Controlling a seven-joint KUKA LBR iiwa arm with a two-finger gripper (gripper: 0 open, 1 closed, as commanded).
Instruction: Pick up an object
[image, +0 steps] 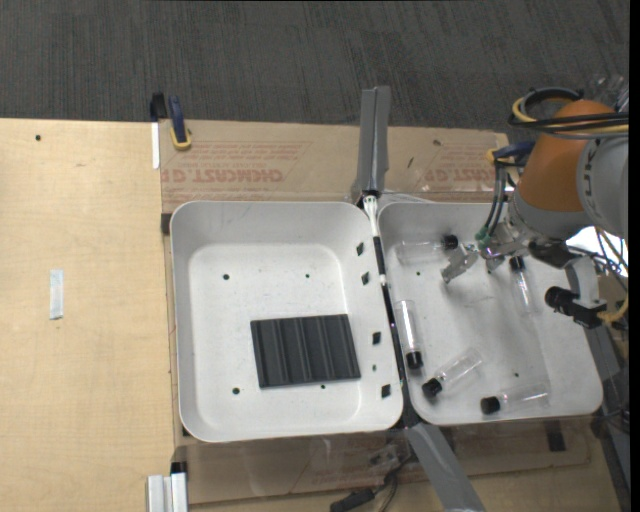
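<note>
The arm (565, 165) leans in from the right over the far part of the right bin (560, 400), its pincer (487, 250) low near the bin floor; I cannot tell how the pincer is set. Just beside it lies a clear tube (458, 264), and 4 more black-capped clear tubes lie in that bin: 1 along its left wall (407, 335), 2 toward the near edge (452, 375) (516, 401), 1 near the pincer (521, 284). The left bin (200, 400) holds a dark ribbed block (305, 350). Both bins sit on the worktop (80, 400).
</note>
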